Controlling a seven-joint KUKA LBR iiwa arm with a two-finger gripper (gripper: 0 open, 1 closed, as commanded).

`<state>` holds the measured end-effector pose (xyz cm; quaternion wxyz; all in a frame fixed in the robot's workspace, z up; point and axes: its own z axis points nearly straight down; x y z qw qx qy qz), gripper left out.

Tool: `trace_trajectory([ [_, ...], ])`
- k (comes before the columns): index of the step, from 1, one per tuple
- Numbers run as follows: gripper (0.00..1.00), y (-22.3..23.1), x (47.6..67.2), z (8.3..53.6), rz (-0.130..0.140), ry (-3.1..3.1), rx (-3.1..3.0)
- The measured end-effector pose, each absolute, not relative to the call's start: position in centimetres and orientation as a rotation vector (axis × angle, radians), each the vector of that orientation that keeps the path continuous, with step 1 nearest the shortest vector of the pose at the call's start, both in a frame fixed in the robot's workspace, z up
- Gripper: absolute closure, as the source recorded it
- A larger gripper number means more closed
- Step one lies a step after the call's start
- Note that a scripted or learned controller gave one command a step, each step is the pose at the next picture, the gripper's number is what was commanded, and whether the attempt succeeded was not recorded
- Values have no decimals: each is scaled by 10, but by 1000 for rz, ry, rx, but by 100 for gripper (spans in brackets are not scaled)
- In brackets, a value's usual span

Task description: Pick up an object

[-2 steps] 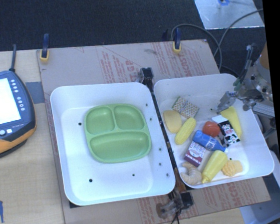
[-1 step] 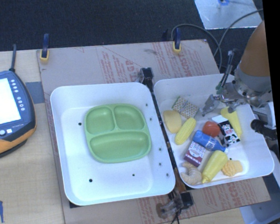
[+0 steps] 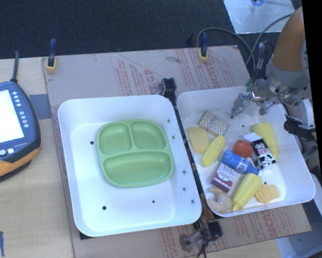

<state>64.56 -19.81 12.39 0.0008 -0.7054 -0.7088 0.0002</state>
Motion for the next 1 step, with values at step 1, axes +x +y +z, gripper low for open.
trace_trajectory([
  [1, 0, -180, 601, 124, 4, -2224, -2216],
])
